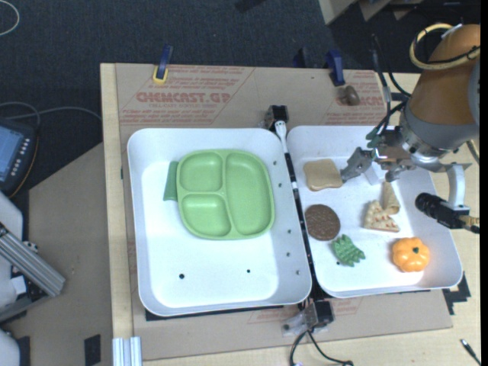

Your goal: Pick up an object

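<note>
- looking down at a slant on a bench that carries two shallow white bins side by side, the left bin [152,265] and the right bin [442,277], on a brown board.
- the grey arm [442,90] with its orange band enters from about 2 o'clock and hangs over the upper part of the right bin.
- the gripper [374,166] points down into that bin; its two fingers [355,164] are spread wide apart, with only bare white floor showing between them, so it has hold of nothing.
- a tan slice of toast [322,174] lies just beside the left-hand finger, toward 9 o'clock from the gripper.
- a pale pizza slice [383,213] lies just below the gripper at 6 o'clock, close to the other finger; whether they touch cannot be told.
- a round brown cookie [322,222] sits near the bin's left wall, at about 7 o'clock from the gripper.
- a green leafy piece [348,251] lies just below the cookie, toward 5 o'clock from it.
- a small orange pumpkin [410,255] rests near the right bin's 5 o'clock corner.
- a green divided plate [226,194] with three compartments lies in the upper half of the left bin, well apart from the gripper.
</note>
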Controlling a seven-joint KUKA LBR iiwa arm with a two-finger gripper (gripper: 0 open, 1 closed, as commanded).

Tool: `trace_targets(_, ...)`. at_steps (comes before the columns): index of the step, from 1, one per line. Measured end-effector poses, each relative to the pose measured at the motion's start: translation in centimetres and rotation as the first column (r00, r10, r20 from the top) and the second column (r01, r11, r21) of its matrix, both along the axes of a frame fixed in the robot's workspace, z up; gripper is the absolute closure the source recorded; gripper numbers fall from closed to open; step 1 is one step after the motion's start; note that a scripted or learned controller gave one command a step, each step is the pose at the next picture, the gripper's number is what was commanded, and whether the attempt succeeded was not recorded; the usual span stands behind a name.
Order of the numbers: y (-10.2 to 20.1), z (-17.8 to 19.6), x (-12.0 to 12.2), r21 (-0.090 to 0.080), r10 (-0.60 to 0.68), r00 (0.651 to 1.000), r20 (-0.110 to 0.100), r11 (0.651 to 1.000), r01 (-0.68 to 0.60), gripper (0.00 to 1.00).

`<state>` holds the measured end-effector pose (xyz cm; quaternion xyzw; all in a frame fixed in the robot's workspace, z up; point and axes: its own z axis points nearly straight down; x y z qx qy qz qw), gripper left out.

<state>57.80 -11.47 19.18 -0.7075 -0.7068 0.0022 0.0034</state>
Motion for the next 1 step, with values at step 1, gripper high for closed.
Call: trace_targets(1,0.73,-4.81,0.45,0.0,0.001,1.0,0.001,1.0,-0.001,0.0)
